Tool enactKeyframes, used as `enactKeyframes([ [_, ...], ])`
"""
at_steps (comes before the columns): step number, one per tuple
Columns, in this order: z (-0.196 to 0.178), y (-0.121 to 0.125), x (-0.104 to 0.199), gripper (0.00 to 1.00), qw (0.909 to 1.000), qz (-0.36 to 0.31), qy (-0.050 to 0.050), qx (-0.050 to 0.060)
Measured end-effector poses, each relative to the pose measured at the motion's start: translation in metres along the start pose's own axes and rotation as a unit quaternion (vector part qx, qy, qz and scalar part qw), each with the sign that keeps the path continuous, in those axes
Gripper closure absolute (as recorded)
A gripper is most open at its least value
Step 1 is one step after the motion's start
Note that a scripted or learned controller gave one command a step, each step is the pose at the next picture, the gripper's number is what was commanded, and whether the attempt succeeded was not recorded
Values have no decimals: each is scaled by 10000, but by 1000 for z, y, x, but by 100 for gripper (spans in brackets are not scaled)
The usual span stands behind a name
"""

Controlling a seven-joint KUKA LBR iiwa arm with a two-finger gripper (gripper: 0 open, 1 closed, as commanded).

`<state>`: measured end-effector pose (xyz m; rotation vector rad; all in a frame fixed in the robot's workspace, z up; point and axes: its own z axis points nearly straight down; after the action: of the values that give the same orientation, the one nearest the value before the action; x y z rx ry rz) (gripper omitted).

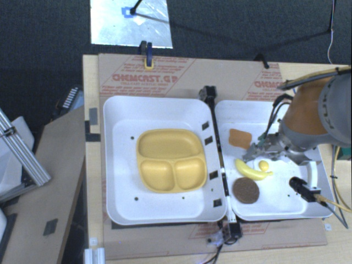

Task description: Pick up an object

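Note:
The right bin [275, 111] holds an orange-brown square piece [240, 138], a yellow banana [251, 171], a small yellow round piece [264, 165] and a dark brown disc [245, 190]. My gripper [257, 150] hangs low in this bin, just above the banana and the yellow round piece, and to the right of the orange-brown square. Nothing shows as held by it. The grey arm with its orange band [308, 114] reaches in from the right.
In the left bin [118, 120] lies a yellow tray [169, 159] with three compartments. A divider with black clips [212, 142] runs between the two bins. Both stand on a cardboard sheet [165, 76].

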<state>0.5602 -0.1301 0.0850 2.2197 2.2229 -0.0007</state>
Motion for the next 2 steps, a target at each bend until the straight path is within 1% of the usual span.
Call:
enactKeyframes([
  [1, -15, 3, -1, 100, 10000, 1, -10, -38],
  [2, -78, 8, -7, 100, 10000, -9, -8, -40],
])
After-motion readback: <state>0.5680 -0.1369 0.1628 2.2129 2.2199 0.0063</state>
